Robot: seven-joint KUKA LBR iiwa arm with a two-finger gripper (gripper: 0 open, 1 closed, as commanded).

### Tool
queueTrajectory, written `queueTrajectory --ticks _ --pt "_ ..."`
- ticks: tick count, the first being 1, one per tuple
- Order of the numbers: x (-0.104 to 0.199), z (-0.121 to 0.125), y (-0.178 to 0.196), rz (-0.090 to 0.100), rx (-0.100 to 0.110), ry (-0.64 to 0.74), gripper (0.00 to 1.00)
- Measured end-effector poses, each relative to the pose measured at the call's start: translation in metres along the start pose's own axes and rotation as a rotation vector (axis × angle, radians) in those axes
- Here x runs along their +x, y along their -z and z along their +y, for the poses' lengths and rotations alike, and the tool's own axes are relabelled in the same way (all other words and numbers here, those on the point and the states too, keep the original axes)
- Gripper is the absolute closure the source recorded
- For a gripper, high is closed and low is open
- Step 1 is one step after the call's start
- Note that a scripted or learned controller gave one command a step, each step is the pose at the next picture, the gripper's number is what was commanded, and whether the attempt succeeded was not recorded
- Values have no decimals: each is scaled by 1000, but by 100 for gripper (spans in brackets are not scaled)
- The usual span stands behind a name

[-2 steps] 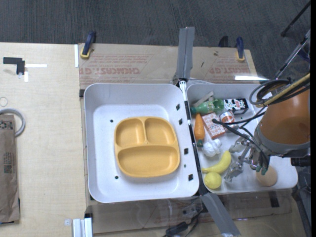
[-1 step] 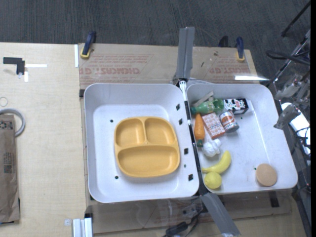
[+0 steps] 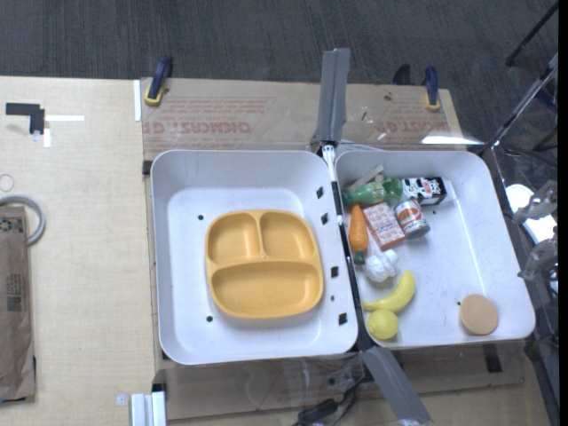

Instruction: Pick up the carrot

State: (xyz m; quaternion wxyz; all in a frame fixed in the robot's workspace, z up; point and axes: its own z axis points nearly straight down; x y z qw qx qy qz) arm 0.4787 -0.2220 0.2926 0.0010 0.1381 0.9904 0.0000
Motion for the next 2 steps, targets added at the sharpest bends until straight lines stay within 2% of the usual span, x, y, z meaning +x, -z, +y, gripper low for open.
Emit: queueTrajectory --ticks 1,2 --pt "0 0 -42 0 0 20 0" --pt "1 1 -112 1 0 52 0"
